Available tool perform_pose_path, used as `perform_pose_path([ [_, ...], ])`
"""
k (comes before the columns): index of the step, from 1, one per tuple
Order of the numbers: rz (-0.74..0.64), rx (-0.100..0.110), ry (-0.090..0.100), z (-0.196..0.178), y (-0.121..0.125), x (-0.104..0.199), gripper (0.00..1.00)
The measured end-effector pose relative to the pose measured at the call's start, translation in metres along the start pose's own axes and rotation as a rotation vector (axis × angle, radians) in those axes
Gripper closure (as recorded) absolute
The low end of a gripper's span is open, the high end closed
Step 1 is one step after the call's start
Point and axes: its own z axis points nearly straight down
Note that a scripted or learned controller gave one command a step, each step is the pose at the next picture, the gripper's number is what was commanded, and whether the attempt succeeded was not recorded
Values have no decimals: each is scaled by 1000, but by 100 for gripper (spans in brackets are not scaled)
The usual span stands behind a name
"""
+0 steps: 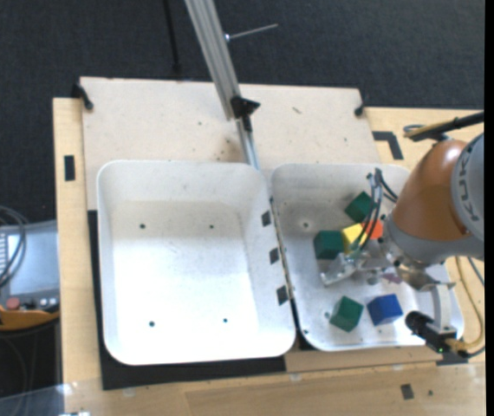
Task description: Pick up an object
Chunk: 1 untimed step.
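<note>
The wooden bench [74, 232] carries everything, and the right bin [303, 199] serves as the landmark for the rest. Directly to the left of the right bin, touching it along a shared edge, sits the left bin [186, 258], a shallow white tray of about the same size. A slanted aluminium post [217, 50] rises from behind the seam where the right bin meets its neighbour. The grey arm with its orange band [433, 202] reaches over the right bin from the right side, covering much of that bin's right half. The gripper [344, 269] hangs low near the middle of the right bin, its metal fingers pointing left just above the bin floor; whether the claw is spread or closed, and whether it has hold of anything, cannot be told from this view. Inside the right bin lie the small blocks: a dark green block [360, 205] toward the far side, another green block [328, 244] near the centre just left of the gripper, a yellow block [353, 232] and an orange piece [373, 229] close against the wrist, a third green block [347, 313] near the front wall, and a blue block [385, 308] just right of it.
</note>
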Motion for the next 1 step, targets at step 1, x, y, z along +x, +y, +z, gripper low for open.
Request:
perform_pose_path([
  [1, 7, -11, 0, -14, 3, -1, 100],
])
